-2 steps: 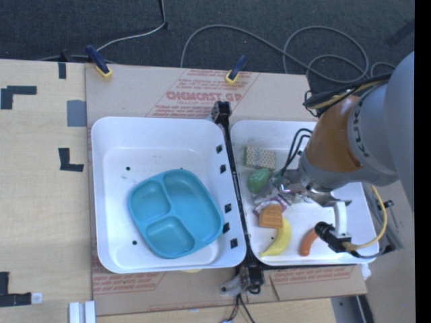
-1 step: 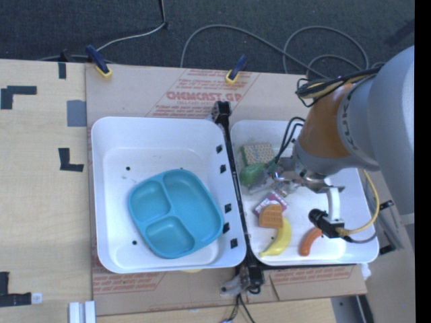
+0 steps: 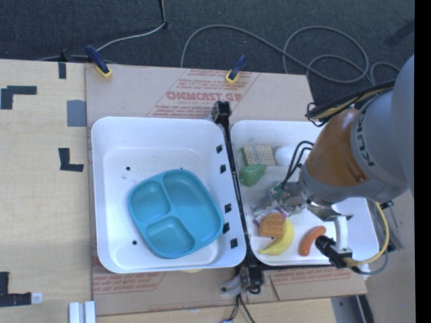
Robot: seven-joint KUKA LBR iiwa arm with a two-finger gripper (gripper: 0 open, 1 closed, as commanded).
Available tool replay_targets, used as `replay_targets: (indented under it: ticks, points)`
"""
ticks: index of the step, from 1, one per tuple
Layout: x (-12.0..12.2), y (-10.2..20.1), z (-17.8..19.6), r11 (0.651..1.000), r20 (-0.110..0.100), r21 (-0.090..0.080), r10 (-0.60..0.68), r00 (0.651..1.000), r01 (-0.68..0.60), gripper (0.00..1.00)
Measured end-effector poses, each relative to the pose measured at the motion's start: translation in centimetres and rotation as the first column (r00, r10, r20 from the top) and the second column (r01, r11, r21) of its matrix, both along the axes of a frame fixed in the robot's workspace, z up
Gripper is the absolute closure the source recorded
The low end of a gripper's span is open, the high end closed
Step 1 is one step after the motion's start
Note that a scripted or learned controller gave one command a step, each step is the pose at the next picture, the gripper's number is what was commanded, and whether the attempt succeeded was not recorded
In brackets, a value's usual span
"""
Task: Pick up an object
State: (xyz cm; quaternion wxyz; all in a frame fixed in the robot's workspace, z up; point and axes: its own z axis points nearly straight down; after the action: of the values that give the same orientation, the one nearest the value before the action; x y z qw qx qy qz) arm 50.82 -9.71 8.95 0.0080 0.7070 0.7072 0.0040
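The right bin (image 3: 350,251) holds several small items: a yellow banana (image 3: 280,242), an orange block (image 3: 272,225) resting on it, an orange-red sausage (image 3: 310,240), a green piece (image 3: 252,174), a tan waffle-like piece (image 3: 258,155) and a white ball (image 3: 284,156). My gripper (image 3: 283,197) hangs low over the middle of this bin, just above and behind the orange block. The arm's wrist hides the fingers. A small shiny crumpled thing (image 3: 275,207) lies right under the gripper.
The left bin (image 3: 108,180) holds a blue sectioned plate (image 3: 174,212). A black divider (image 3: 232,187) runs between the bins. The arm's grey and orange body (image 3: 357,153) covers the right bin's far right part. Cables lie on the dark floor behind.
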Motion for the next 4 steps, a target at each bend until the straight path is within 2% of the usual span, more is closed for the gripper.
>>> replay_targets:
  ticks: [1, 2, 3, 4]
  points:
    - [7.5, 2.6, 9.5, 1.0, -0.016, 0.005, 0.001, 1.0, -0.001, 0.0]
    - [0.1, 1.6, 9.8, 1.0, -0.019, 0.005, 0.0, 1.0, 0.001, 0.0]
    - [-1.7, 0.4, -0.1, 1.0, -0.01, 0.008, 0.001, 1.0, -0.001, 0.0]
    - [-1.4, 0.4, 1.2, 1.0, -0.003, 0.01, 0.001, 1.0, -0.001, 1.0]
